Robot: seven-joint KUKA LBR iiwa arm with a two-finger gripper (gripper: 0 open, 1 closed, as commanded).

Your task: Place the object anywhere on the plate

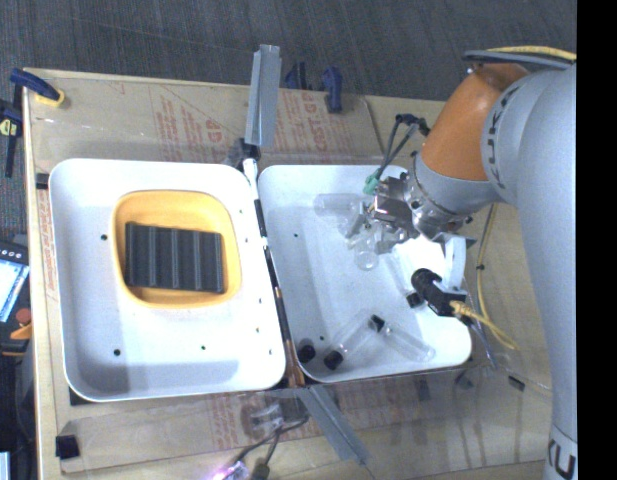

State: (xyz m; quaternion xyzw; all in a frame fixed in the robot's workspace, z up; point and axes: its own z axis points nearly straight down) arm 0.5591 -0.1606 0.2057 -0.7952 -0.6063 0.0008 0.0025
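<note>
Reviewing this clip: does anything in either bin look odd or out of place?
Nothing looks spilled or broken. The yellow plate in the left bin already carries a dark ribbed block. Small clear and black objects lie scattered in the right bin, where the gripper is.

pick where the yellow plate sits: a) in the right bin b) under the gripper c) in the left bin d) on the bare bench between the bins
c, since the yellow plate lies inside the left bin, with a dark ridged object resting on it, while the gripper is over the right bin.
</note>
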